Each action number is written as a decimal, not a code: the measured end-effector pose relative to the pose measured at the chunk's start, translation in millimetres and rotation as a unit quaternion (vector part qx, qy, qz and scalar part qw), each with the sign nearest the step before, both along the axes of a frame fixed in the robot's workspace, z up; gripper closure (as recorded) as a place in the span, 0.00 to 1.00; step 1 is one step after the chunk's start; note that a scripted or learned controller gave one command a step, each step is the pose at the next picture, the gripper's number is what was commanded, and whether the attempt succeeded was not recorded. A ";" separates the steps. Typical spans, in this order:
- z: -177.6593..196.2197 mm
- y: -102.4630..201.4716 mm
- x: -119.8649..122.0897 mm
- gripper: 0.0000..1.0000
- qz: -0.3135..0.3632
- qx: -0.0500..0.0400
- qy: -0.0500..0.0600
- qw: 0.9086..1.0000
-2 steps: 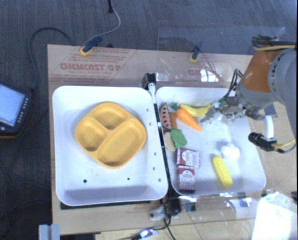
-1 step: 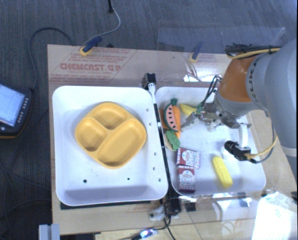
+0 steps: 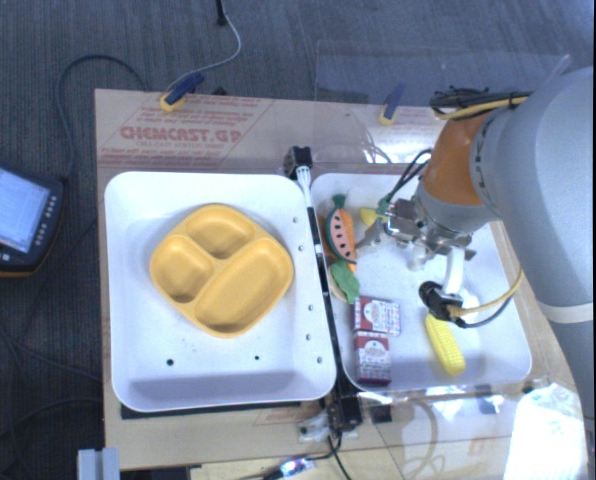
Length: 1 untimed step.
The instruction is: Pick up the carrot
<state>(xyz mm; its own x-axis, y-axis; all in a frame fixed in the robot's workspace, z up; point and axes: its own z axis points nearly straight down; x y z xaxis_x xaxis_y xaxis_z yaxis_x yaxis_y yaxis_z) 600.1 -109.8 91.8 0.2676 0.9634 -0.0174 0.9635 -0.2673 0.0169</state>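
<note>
Leftmost, you had a handheld pendant lying on the dark floor beside the bench, its screen lit. Next came the left bin, which held a yellow divided plate with three compartments, sitting roughly in the bin's middle. A black strip ran between the two bins where their rims met.

Just past that strip, you found the carrot in the right bin, lying along the bin's left wall near its far end, orange with a green leafy end pointing toward the near side. Nearer the camera, two small red and white cartons lay end to end, and a yellow corn cob rested to their right.

The tool hung over the far middle of the right bin, to the right of the carrot and apart from it, with nothing visibly between its fingers. Whether it was open or closed, you could not tell from this angle. The grey arm with its orange band reached in from the right, a black and yellow cable looping below the wrist toward the corn.
</note>
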 end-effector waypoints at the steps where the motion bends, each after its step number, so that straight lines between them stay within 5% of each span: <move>1: 97.9 43.1 71.2 0.00 0.068 0.008 0.002 0.998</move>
<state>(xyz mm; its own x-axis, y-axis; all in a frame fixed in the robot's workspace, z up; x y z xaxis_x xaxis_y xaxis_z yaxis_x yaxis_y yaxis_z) 671.3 -66.7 189.8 0.1341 0.9910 -0.0027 0.9909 -0.1340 0.0105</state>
